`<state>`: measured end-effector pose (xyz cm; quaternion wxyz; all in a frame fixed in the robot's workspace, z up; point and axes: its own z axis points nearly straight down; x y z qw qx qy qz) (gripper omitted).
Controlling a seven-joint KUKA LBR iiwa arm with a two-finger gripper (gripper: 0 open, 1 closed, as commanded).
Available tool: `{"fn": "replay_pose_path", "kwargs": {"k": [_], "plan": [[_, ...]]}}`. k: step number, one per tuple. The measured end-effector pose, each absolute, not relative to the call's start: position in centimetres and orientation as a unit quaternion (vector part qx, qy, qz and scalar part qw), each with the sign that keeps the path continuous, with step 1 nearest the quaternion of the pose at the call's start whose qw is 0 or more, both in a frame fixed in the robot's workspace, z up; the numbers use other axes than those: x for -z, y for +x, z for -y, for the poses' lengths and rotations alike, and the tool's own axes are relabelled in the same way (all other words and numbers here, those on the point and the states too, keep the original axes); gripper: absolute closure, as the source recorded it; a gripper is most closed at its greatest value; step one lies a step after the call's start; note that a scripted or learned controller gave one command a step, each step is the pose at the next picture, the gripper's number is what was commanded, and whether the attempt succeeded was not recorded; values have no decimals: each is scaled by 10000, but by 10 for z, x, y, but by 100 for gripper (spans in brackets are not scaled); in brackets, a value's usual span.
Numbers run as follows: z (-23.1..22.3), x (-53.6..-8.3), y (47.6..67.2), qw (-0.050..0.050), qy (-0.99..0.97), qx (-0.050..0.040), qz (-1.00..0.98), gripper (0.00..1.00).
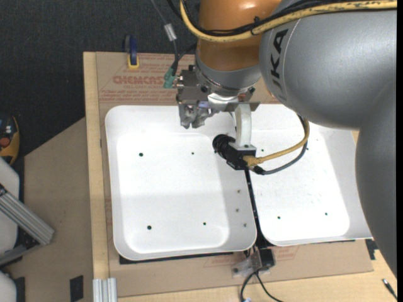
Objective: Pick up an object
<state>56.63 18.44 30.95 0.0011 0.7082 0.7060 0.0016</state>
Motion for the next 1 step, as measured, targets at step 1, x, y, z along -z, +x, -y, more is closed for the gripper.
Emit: {"fn": "replay_pose_path", "kwargs": {"k": [1], "plan": [[-166,-375,574,25,7079,-39,-7063,100]]}}
